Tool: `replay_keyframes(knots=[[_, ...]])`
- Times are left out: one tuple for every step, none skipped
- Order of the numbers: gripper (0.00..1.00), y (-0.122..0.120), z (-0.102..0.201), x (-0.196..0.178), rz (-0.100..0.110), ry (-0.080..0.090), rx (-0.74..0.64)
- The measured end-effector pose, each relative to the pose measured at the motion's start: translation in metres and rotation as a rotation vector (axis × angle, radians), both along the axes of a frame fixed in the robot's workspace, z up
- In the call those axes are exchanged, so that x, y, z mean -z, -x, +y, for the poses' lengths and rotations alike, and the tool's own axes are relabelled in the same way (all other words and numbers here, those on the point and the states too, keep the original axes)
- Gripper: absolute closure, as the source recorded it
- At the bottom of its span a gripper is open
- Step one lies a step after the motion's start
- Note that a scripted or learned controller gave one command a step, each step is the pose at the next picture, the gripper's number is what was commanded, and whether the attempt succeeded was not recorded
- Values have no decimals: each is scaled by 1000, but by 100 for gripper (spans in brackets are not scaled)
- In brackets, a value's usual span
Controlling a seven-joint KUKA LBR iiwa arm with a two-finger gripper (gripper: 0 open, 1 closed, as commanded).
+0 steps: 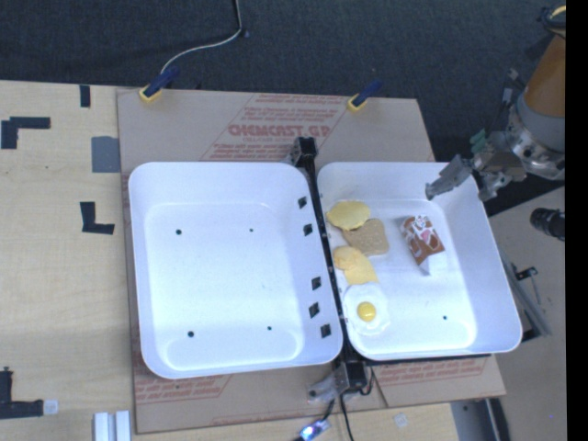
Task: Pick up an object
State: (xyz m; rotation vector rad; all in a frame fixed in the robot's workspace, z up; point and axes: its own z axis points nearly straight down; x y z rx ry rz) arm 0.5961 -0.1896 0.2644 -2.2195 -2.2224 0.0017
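camera view | right bin (478, 274): 5 food items | gripper (457, 177) above rim

dark carpet (110, 16), wooden bench (46, 265), cardboard sheet (276, 127)

White bins (147, 246); red-white packet (422, 239); yellow-yolked egg (367, 313).

The wooden bench (55, 274) is carrying a brown cardboard sheet (276, 127), held at its far edge by 2 clamps (158, 84). 2 shallow white bins are sitting on the sheet, touching side by side: the left bin (147, 246) and the right bin (487, 274).
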Motion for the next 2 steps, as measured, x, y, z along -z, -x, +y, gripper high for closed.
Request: replay_keyframes(knots=[[0, 6, -26, 79, 7, -1, 3], [0, -40, -33, 176, -1, 1, -2]])
